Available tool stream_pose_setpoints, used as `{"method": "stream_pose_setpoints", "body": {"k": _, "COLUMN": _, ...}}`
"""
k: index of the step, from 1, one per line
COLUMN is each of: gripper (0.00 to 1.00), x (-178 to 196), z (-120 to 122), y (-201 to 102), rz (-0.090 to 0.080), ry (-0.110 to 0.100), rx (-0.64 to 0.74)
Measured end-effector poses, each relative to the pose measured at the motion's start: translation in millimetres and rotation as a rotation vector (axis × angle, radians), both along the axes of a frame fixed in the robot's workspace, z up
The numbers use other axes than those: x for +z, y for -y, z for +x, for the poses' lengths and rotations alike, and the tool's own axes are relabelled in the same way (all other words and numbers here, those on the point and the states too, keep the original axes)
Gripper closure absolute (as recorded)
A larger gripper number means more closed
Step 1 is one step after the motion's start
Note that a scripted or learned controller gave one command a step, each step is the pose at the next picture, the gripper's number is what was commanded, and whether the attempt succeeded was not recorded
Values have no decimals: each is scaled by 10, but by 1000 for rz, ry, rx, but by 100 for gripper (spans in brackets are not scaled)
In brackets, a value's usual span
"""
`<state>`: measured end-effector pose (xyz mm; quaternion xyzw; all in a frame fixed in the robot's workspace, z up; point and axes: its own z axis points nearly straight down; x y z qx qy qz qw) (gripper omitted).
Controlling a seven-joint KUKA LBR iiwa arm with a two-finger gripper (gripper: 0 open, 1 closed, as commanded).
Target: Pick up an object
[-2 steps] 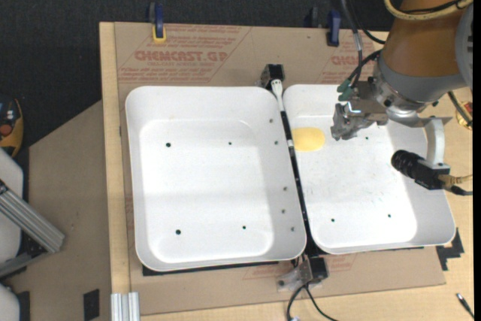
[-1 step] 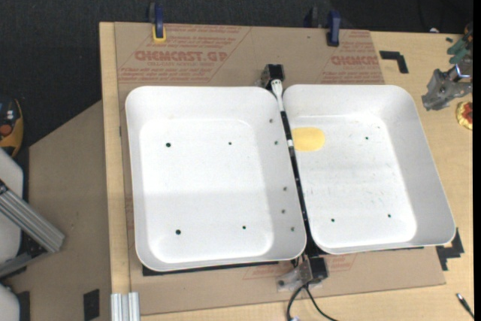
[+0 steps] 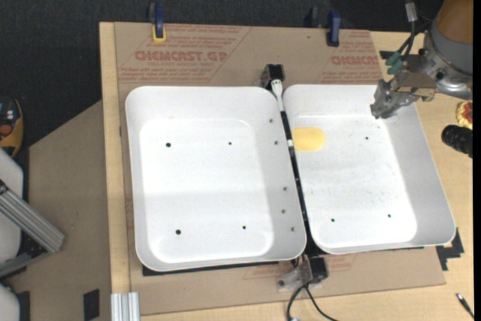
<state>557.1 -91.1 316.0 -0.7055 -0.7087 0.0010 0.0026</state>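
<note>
Gripper (image 3: 383, 107) over far-right corner of right bin (image 3: 421, 233); can't tell its state, nothing seen in it. Yellow obj (image 3: 308, 139) lies on right bin floor, far-left part, just beside divider w/ left bin (image 3: 143, 184), well apart from gripper.

A robotics lab bench: clamped board (image 3: 248, 49); two white bins (image 3: 150, 184); aluminium framing (image 3: 30, 218); cabling (image 3: 301, 297).
</note>
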Motion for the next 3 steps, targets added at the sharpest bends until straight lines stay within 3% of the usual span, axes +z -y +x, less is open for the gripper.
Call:
{"method": "stream_pose_setpoints", "body": {"k": 1, "gripper": 100, "x": 457, "z": 92, "y": -140, "rz": -3, "ry": 11, "rx": -3}}
{"method": "stream_pose_setpoints", "body": {"k": 2, "gripper": 100, "x": -152, "z": 185, "y": -890, "rz": -1, "ry": 0, "rx": 0}}
{"method": "stream_pose_setpoints", "body": {"k": 3, "gripper": 100, "x": 490, "z": 164, "y": -1098, "rz": -2, "ry": 12, "rx": -1}}
